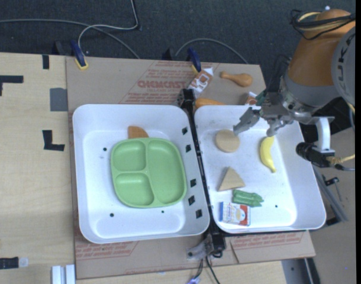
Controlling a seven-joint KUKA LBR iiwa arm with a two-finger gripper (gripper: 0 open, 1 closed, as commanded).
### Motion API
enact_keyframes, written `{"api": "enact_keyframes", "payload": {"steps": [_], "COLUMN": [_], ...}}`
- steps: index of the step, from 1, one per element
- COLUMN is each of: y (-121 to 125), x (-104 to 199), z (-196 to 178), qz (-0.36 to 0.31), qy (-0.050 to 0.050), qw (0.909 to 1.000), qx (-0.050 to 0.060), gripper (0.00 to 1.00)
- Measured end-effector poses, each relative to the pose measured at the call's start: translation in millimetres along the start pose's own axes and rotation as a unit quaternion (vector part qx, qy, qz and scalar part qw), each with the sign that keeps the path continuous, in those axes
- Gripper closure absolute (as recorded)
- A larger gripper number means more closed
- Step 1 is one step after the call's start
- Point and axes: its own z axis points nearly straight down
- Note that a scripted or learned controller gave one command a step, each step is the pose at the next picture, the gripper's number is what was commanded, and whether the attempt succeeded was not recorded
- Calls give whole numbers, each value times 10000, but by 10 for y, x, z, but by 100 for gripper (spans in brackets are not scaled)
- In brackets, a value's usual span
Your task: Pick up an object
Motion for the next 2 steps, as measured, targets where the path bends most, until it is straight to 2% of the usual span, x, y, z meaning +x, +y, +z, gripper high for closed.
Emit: {"api": "enact_keyframes", "payload": {"steps": [1, 2], "y": [-494, -486], "x": [20, 7], "z": [1587, 1489], "qz": [3, 8], "qy": [6, -10], "qw": [10000, 10000], "qx": [-8, -23], "gripper": [0, 100]}}
